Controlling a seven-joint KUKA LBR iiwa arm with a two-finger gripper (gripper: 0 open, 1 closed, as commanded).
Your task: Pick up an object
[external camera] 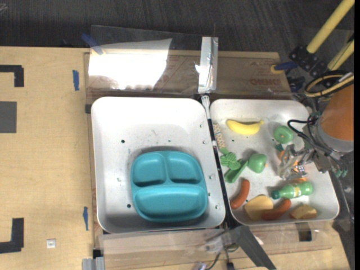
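Tan wooden surface (39,167) carrying two white bins. Left bin (107,122) holds a teal divided tray (167,185). Right bin (326,204) holds toy foods: banana (243,127), sausage (240,193), green bottle (292,191). Gripper (292,161) hangs low above the bottle; whether its fingers are spread cannot be told.

Two white bins side by side on bench. Left bin (107,151) holds teal divided tray (167,185), three compartments. Right bin (264,107) crowded with toy food: banana (243,127) near back, green pieces (242,165) mid-left, sausage (239,193) leaning toward divider, green bottle (292,191) lying flat, orange-yellow pieces (270,207) along front edge. Gripper (292,161) low over right bin's right side, just above bottle; arm (340,117) enters from right. Fingers too cluttered to read.
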